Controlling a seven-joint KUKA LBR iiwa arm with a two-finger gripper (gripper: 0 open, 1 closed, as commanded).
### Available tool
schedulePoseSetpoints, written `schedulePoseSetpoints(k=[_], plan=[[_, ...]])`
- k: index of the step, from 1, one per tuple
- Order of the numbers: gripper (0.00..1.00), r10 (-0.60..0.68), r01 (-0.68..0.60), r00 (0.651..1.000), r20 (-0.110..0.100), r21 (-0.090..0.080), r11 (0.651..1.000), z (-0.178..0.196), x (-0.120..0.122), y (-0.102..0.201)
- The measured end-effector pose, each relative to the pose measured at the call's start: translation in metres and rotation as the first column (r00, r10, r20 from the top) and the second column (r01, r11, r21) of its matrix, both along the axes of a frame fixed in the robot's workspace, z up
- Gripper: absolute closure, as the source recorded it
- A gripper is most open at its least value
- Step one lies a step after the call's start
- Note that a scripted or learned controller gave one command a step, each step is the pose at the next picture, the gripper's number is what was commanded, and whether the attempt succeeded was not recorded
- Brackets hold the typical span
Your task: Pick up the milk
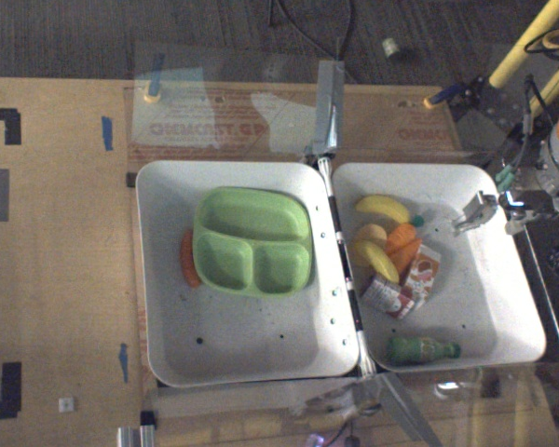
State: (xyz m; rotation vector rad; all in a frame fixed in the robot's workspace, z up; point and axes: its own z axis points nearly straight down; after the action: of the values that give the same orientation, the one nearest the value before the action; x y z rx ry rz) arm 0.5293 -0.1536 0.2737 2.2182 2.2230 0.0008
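One milk carton, white-red, lying flat, right bin.

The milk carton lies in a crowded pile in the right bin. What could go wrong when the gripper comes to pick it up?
The milk carton lies flat, touching the carrot and a banana, so the fingers may catch those instead. The gripper is off to its right, so the approach must cross the right bin.

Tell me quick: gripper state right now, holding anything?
Gripper: cannot be told; it hangs over the right bin, apart from the milk.
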Motion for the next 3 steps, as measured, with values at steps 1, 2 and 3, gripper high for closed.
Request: schedulePoseSetpoints(k=[1,2,3], plan=[[0.00,0.189,-0.189,0.982,0.001,0.000,0.982,-0.160,0.002,0.022],[0.00,0.212,-0.212,0.977,0.015,-0.005,0.977,-0.182,0.002,0.027],[1.00,0.207,-0.207,0.978,0.021,-0.007,0.978,-0.171,0.003,0.025]])
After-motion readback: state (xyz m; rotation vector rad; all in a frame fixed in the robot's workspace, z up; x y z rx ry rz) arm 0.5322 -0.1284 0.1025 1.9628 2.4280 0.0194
